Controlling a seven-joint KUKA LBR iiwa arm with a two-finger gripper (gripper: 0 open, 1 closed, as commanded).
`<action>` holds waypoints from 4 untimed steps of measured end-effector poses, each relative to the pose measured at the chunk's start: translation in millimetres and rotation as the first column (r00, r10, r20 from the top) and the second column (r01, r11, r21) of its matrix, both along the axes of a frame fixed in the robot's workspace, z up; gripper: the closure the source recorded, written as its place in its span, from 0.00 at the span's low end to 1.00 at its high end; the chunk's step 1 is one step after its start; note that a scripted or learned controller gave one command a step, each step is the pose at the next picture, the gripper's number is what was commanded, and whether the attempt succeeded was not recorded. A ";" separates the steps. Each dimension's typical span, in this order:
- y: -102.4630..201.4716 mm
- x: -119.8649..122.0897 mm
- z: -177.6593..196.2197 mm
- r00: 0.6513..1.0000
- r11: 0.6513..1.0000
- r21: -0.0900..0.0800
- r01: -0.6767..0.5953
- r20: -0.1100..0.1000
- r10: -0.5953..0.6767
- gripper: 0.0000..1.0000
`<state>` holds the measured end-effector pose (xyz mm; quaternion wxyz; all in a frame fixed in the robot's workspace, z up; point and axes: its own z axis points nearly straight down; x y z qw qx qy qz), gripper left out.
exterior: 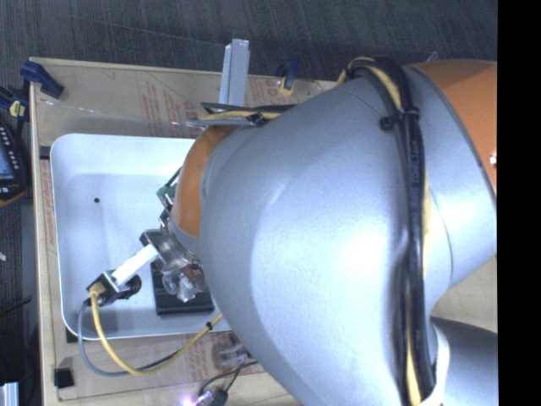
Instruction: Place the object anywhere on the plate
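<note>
Camera view: arm point(338, 227) fills right side, over left bin point(76, 193). Gripper point(180, 284) low near bin's front wall, above dark flat object point(182, 303). Claw state: cannot tell.

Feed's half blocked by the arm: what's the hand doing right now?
Hand: cannot be told; it is low in the shallow white bin, over a dark flat object.

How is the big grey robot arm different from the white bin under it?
The arm is grey and rounded with an orange band; the white bin is flat and shallow with a low rim. The arm hangs above and hides much of the bin, while the bin lies on the bench. Both look smooth and a bit shiny.
</note>
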<state>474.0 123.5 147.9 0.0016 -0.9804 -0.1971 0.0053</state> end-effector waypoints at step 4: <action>-6.9 169.8 142.1 0.994 0.994 0.000 0.112 0.013 -0.112 1.00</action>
